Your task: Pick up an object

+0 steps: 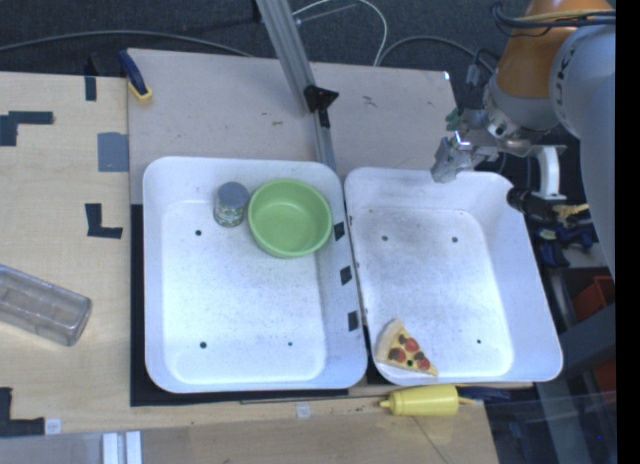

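Note:
A green bowl sits at the back of the left bin, with a small grey-topped can touching its left side. A pizza slice toy lies at the front left corner of the right bin. A yellow mustard bottle lies on the bench just in front of the right bin. My gripper hangs over the back rim of the right bin, far from all of these, with nothing seen in it.
A clear plastic container lies on the bench at the far left. A slanted metal pole rises behind the bins. A blue and yellow clamp sits at the board's back left corner. Cables trail at the back.

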